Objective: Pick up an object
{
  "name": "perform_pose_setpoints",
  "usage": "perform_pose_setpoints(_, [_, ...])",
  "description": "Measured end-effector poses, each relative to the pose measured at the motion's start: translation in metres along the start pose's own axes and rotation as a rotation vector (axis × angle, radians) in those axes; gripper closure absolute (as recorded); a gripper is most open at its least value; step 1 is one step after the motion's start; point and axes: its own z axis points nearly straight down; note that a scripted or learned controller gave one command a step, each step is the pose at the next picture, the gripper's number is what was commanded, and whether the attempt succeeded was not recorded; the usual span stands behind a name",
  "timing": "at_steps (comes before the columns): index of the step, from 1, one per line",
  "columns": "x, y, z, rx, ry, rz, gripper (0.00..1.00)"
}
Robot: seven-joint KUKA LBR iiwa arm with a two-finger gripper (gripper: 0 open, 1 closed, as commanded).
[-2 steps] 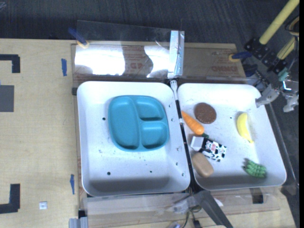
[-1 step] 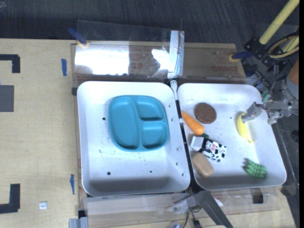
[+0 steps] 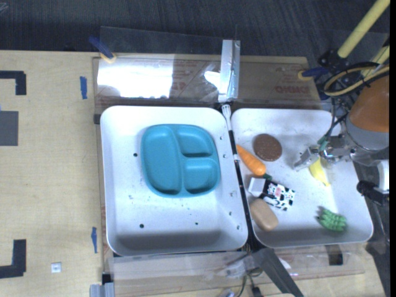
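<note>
Yellow object [image 3: 319,171] lies in the right bin [image 3: 359,228], right of centre, touching the claw [image 3: 312,156]. Whether the claw is apart or clamped cannot be told. Judged light, stiff, possibly slippery plastic; best gripped across its narrow middle.

Grey arm [image 3: 370,142], orange band [image 3: 372,109]

I see a small yellow object [image 3: 319,171] lying tilted in the right bin [image 3: 297,119], right of the brown disc [image 3: 267,147].
</note>
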Motion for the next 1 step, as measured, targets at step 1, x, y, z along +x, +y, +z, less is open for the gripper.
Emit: perform_pose_setpoints(1, [-0.0022, 0.0003, -0.0105, -0.003, -0.005, 0.002, 1.00])
